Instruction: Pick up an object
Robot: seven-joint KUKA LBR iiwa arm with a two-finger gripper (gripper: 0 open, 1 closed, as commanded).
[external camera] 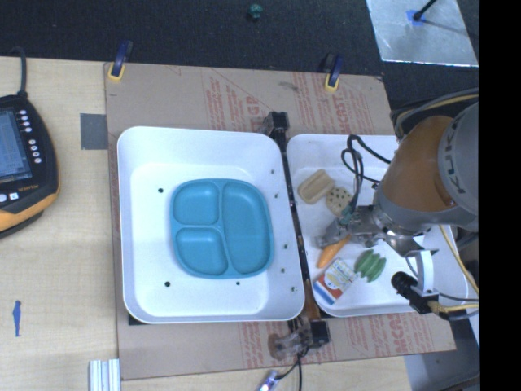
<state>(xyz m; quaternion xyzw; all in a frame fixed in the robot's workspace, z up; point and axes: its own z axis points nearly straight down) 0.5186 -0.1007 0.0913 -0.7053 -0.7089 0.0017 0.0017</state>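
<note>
The pincer (348,225) is seen low in the right bin (303,149), at the end of the grey arm (423,177) with its orange band, which reaches in from the right. Whether it is apart or together cannot be told, since the metal parts blur into the things beneath.

Just below and left of the pincer an orange carrot-shaped piece (329,253) is seen lying at a slant, its upper end touching or hidden under the pincer. To the right of it a green ribbed object (370,265) is laid near the bin's middle. Below the carrot a small white packet with red and blue print (337,280) rests close to the bin's front wall. Above the pincer a tan, bread-like block (314,186) and a small tan dotted piece (339,197) are found side by side.

In the left bin (138,218) a blue divided plate (221,227) is placed centrally. A handheld control pendant (23,165) lies at the counter's (57,300) left edge.
</note>
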